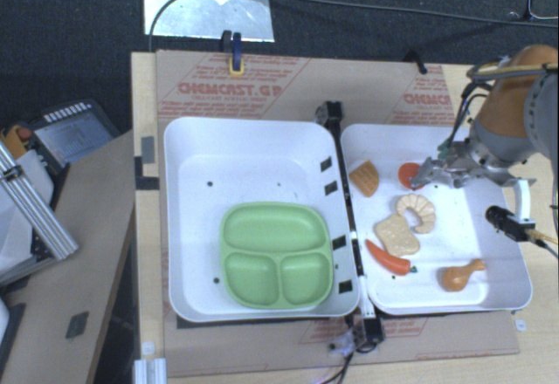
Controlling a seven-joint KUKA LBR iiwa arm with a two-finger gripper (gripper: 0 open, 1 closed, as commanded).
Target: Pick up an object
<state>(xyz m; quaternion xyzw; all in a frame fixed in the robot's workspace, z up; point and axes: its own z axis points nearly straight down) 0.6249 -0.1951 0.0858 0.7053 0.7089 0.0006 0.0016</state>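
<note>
The right bin (pixel 498 243) holds several toy foods. An orange wedge (pixel 365 178) lies at its left side, with a red round piece (pixel 408 174) just right of it. Lower down are a curled cream shrimp (pixel 417 211), a pale flat piece (pixel 397 237), a red chili pepper (pixel 389 258) and a brown drumstick (pixel 459 275). My gripper (pixel 425 180) reaches in from the right and hangs low over the bin. Its tip is right beside the red round piece and just above the shrimp. I see nothing lifted off the bin floor.
The left bin (pixel 201 164) holds a green divided plate (pixel 276 253). A black divider with clips (pixel 341 199) runs between the bins. The grey and orange arm (pixel 515 120) covers the right bin's far right corner. A black fitting (pixel 507 223) sticks out over the right rim.
</note>
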